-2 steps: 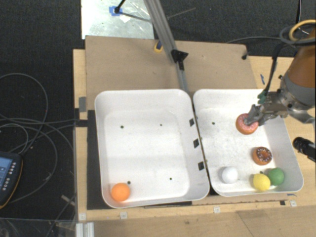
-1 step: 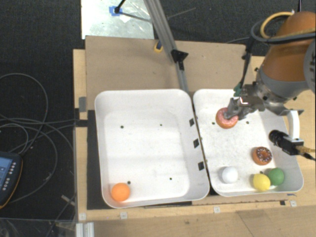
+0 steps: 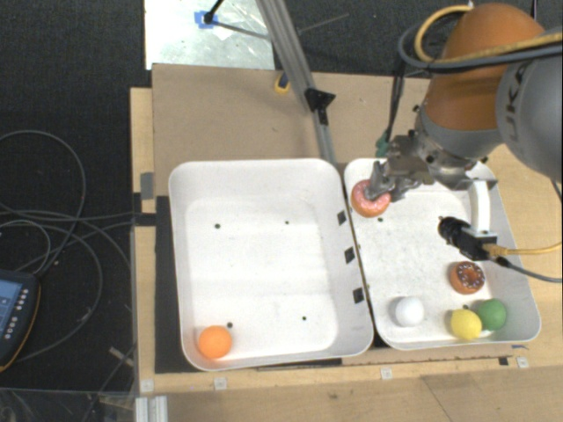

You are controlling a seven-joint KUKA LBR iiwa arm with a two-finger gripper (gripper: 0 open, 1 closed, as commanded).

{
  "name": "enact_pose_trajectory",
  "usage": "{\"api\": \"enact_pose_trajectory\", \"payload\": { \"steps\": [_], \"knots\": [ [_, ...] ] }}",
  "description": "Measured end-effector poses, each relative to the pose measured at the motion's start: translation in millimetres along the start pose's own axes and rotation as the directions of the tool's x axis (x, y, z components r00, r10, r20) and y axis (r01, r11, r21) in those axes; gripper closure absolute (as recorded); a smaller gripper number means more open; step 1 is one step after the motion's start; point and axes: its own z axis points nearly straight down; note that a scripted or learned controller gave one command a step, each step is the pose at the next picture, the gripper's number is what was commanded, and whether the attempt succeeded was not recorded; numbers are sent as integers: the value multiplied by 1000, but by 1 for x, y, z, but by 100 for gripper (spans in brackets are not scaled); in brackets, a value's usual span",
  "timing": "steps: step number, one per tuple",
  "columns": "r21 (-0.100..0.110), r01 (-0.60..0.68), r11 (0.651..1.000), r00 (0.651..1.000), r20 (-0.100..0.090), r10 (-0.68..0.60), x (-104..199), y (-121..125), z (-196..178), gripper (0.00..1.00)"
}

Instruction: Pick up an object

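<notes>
In right bin [image 3: 519,319], gripper [image 3: 380,185] seemingly touching pink doughnut [image 3: 369,200]

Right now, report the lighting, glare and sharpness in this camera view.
Camera view: even overhead light; the white bins look bright, nearly washed out, with soft shadows along their walls. A glaring pale patch lies on the floor at top. The orange ball is fairly crisp; the hand by the pink donut looks soft and murky.
</notes>
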Motion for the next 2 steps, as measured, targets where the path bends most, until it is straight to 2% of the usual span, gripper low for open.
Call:
{"api": "enact_pose_trajectory", "payload": {
  "steps": [2],
  "knots": [
    [0,-1,1000,1000,1,1,88,51,31,100]
  ]
}}
